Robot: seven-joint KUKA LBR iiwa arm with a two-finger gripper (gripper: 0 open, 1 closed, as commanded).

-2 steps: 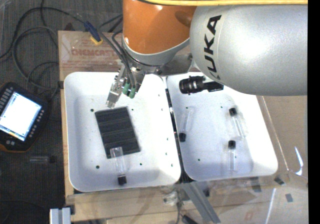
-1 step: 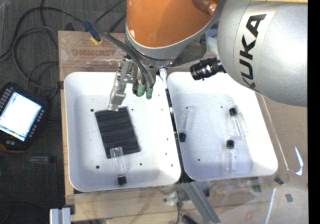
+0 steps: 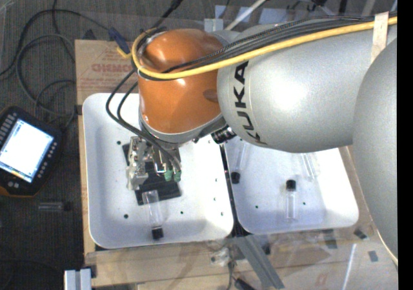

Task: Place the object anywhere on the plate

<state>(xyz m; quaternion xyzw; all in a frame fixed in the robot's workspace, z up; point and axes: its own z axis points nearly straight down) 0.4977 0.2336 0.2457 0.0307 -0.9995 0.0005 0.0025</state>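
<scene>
From the overhead camera I see the arm covering the back of both bins, leaving open floor along the front of the left bin and the right bin. My end effector hangs low over the left bin's middle, and I cannot tell its state. A clear vial with a black cap lies just in front of it; two more vials lie in the right bin.

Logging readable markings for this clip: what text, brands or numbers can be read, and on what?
"UKA": black letters on the grey arm, the first letter hidden.
"CHEMO": red print on the cardboard sheet under the bins, partly covered.
Handheld pendant screen: too blurred to read.
</scene>
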